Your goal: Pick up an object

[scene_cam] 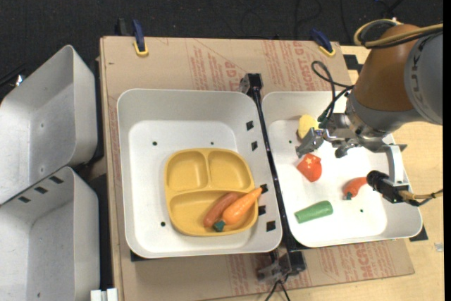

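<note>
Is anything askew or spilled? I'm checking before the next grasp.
Nothing stands out. The yellow divided plastic plate lies flat in the left white bin, holding an orange toy carrot and a sausage.

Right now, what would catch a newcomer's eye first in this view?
The yellow divided plate in the left bin, holding a carrot and a sausage. Then the arm with its gripper above the right bin, near a strawberry, a yellow fruit, a green piece and a red pepper.
</note>
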